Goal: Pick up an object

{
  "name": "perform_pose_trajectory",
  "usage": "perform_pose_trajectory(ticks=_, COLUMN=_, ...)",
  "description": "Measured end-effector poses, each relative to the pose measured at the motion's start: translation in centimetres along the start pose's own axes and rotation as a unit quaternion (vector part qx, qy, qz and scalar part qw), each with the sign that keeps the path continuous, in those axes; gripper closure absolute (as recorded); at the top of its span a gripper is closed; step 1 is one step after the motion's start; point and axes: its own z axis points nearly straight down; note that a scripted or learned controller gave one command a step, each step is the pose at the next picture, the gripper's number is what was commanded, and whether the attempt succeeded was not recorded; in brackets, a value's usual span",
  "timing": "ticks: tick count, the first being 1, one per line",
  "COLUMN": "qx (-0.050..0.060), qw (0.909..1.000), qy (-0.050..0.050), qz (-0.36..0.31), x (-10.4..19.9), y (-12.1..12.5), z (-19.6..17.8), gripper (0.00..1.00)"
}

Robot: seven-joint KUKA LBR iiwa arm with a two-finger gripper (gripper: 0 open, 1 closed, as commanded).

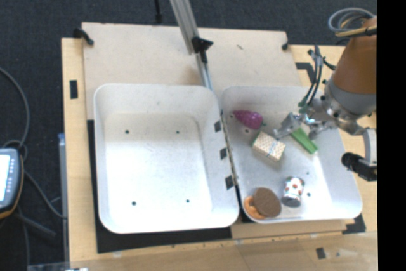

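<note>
Over the right bin [330, 197] the arm [356, 76] leans in from the right side, its orange band high near the edge and the grey wrist below it angled down and toward the left. Cables loop off the wrist above and beside it. The gripper [288, 125] sits low at the end of the wrist, pointing left across the bin, just above its floor. Whether it is spread or pressed together cannot be told from this slanted view, and nothing is seen pinched in it.

Just beside the gripper lies a green block [305, 141], slanted, partly under the wrist hardware. A little to the left and below is a patterned tan box [269, 148], near the gripper tip but apart from it. A purple toy [248, 118] rests near the bin's upper left, close to the wall shared with the left bin [111, 155]. Along the right bin's near edge sit a brown disc [267, 202] over an orange piece [252, 207], and just beside them a small white and red can [293, 190].

Behind the bins, a slanted metal rail [181, 0] rises from the bench [152, 54].
</note>
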Motion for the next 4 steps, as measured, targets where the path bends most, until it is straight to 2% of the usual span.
perform_pose_trajectory(ticks=1, qx=-0.003, qw=1.0, qy=0.0, qz=0.0, x=0.0, y=0.1, z=-0.3, gripper=0.0)
perform_pose_trajectory(ticks=2, qx=0.0, qw=1.0, qy=-0.001, qz=0.002, x=-0.2, y=0.8, z=5.7, gripper=0.0)
perform_pose_trajectory(ticks=3, qx=-0.003, qw=1.0, qy=0.0, qz=0.002, x=-0.4, y=1.0, z=10.5, gripper=0.0)
perform_pose_trajectory(ticks=4, qx=-0.008, qw=1.0, qy=-0.001, qz=0.005, x=-0.5, y=1.3, z=9.0, gripper=1.0)
